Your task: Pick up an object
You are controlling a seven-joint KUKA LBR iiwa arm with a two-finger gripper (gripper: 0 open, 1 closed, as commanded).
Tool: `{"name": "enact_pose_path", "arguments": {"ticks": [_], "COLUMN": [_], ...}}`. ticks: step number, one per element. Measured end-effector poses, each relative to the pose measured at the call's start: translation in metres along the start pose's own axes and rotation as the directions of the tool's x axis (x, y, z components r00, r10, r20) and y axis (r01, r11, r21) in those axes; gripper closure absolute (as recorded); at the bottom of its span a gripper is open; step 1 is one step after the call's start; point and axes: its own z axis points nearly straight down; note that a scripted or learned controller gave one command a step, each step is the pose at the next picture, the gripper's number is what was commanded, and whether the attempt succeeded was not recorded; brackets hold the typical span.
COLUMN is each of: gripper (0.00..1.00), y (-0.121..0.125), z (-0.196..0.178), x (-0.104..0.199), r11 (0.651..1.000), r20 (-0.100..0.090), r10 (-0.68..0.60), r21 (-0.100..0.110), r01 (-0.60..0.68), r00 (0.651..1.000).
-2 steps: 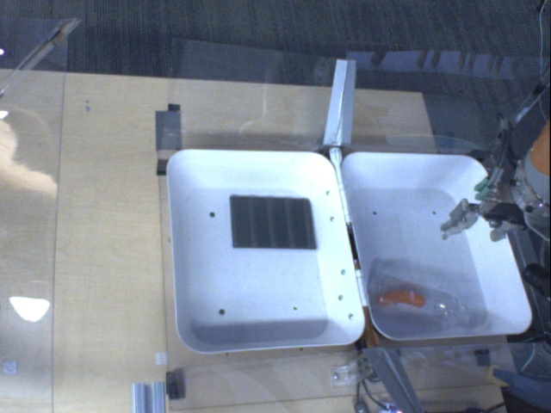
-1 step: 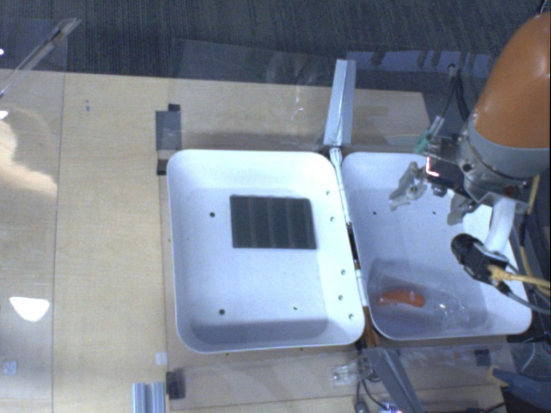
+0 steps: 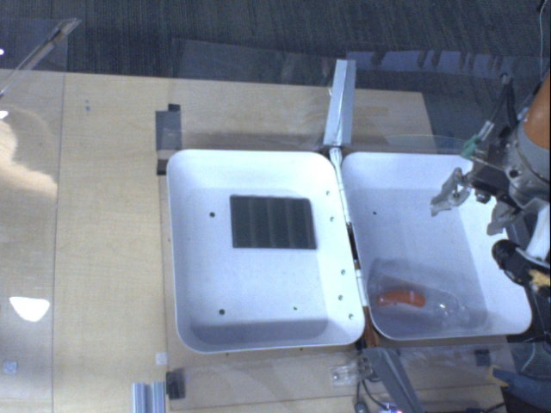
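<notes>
The arm's jaws (image 3: 472, 203) hang over the far right part of the right-hand bin (image 3: 405, 179), with nothing between them; two pale fingers (image 3: 448, 193) splay apart, one toward the bin's middle, the other back toward the wrist, so the jaws read as open, though the blur leaves some doubt.

Below and to the near side of the jaws, well apart from them, lies the task's thing: a clear plastic bottle (image 3: 422, 295) on its side on the bin floor, close to the near wall. Inside it, or on its label, sits an orange patch (image 3: 402, 298); which of the two cannot be told.

By the look of it the bottle is light, thin-walled and likely empty, so it should lift with little effort but give under pressure and dent. Its smooth round flank will probably be slippery and inclined to roll away from a closing finger. The safest hold, as a judgement, is across the middle of the barrel, fingers set square to its long axis, squeezing gently.

Farther from the jaws, past the divider, the left-hand bin (image 3: 189, 231) carries a dark ribbed pad (image 3: 271, 222). Both bins rest on the pale wooden bench (image 3: 103, 231).
</notes>
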Motion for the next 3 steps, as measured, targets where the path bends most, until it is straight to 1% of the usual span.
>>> {"name": "enact_pose_path", "arguments": {"ticks": [1,2,3], "gripper": [0.0,0.0,0.0], "y": [-0.033,-0.035,-0.002], "z": [-0.041,-0.017,-0.046], "x": [0.08,0.084,0.015], "r11": [0.993,0.96,0.998], "r20": [-0.002,-0.001,-0.001], "r10": [0.12,0.28,-0.056], "r21": [-0.001,0.002,-0.001], "r01": [-0.12,-0.28,0.056], "r00": [0.993,0.96,0.998]}}
